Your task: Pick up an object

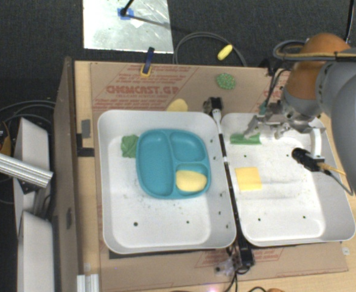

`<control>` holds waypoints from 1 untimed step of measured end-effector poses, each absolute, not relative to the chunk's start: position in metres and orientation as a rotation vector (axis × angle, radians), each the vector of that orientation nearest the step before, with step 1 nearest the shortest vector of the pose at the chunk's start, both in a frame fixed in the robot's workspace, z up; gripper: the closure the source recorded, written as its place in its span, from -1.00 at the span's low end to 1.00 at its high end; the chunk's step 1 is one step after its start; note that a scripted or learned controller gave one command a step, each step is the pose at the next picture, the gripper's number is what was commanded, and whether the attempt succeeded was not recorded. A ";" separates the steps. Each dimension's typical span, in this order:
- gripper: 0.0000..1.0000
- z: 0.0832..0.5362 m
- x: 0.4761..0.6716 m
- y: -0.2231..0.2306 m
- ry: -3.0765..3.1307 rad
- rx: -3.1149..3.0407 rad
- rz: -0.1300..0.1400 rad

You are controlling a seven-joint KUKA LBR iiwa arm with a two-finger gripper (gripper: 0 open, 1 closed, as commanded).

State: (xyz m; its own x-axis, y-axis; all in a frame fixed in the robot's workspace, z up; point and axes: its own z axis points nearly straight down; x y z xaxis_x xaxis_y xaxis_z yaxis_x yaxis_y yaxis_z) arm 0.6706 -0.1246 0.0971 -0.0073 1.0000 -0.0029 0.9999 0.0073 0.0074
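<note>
In the right bin (pixel 287 224), a flat green piece (pixel 243 140) lies at the far left corner and a yellow square block (pixel 248 179) sits near the left wall. My gripper (pixel 258 128) is low over the bin's far left corner, right at the green piece's upper right edge. Whether it touches the piece is unclear. The grey arm with its orange band (pixel 314 66) reaches in from the upper right.
The left bin (pixel 114 224) holds a blue divided plate (pixel 159 163) with a yellow lump (pixel 191 180) in one compartment, and a green leafy item (pixel 129 145) beside it. On the cardboard behind lie a green round thing (pixel 226 81) and a yellow piece (pixel 178 106). A black connector (pixel 302 157) hangs over the right bin.
</note>
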 end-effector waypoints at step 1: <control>-1.00 0.085 0.661 -0.111 2.225 2.215 0.001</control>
